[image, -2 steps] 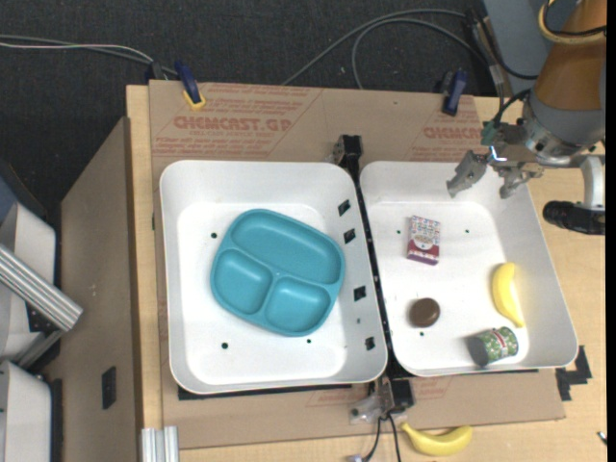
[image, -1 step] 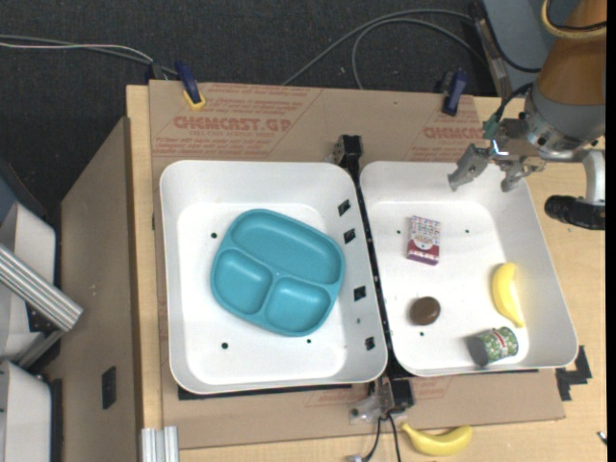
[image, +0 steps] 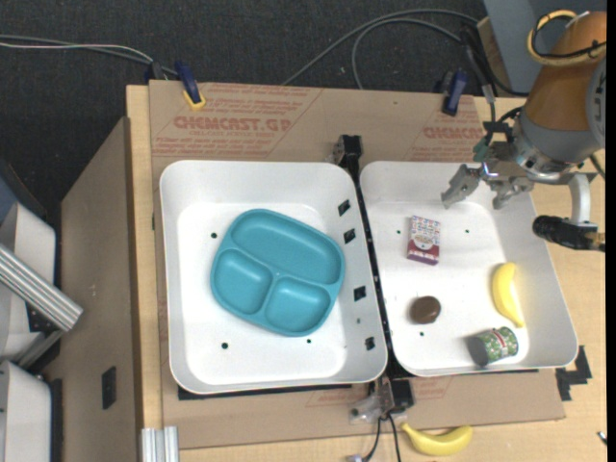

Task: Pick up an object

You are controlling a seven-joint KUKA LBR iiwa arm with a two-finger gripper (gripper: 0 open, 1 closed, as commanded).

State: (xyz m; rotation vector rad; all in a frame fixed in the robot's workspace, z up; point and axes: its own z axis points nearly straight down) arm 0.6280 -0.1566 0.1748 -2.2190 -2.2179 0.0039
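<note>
White plastic, two shallow bins side by side on the cardboard-topped bench [image: 250, 114]. Left bin [image: 183, 258] carries just a teal divided plate [image: 277, 271], so I read it as the drop side; right bin [image: 462, 349] has the pickables spread apart w/ room for the fingers around each. From where I'm driving, the gripper [image: 483, 188] hangs over the right bin's far edge, fingers spread open, nothing btwn them. Arm comes in from the right, tool pointing down, approx. a pre-grasp hover, I'd say. Nearest candidate is the small red-and-white box [image: 423, 239], lying flat, near the fingers, a bit left and toward the camera from them, not touching. Further toward the camera: a yellow banana [image: 507, 295] by the right wall, a brown round item [image: 424, 309] mid-bin, and a green can [image: 496, 345] on its side at the near edge. A second banana [image: 438, 438] lies outside on the bench. Nothing picked yet; box looks the easiest reach.
</note>
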